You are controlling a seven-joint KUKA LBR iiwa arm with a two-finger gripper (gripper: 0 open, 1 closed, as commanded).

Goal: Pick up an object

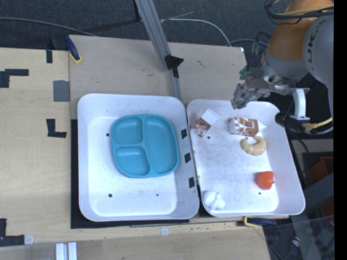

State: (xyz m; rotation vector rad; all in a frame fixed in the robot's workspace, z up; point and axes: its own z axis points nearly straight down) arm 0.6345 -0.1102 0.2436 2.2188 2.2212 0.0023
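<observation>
Nothing picked yet. Hand (240, 99) hovers over the right bin's (287, 199) far edge, carrying nothing; can't tell how far it's open. Nearest target: the small carton (243, 126) just near-side of it, lying on the bin floor. Descent, grasp and lift all remain.

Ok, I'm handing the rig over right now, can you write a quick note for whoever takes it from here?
Gripper: above the far edge of the right bin, nothing visibly held; whether its fingers are open or shut is unclear.
Right bin holds: small carton just below the gripper, curved pastry touching it, red piece nearer the front, small packet by the left wall, white crumpled item in the front left corner.
Left bin: blue divided plate.
Done: nothing picked up yet.
Left: descend on one item, probably the carton, grasp and lift.
</observation>
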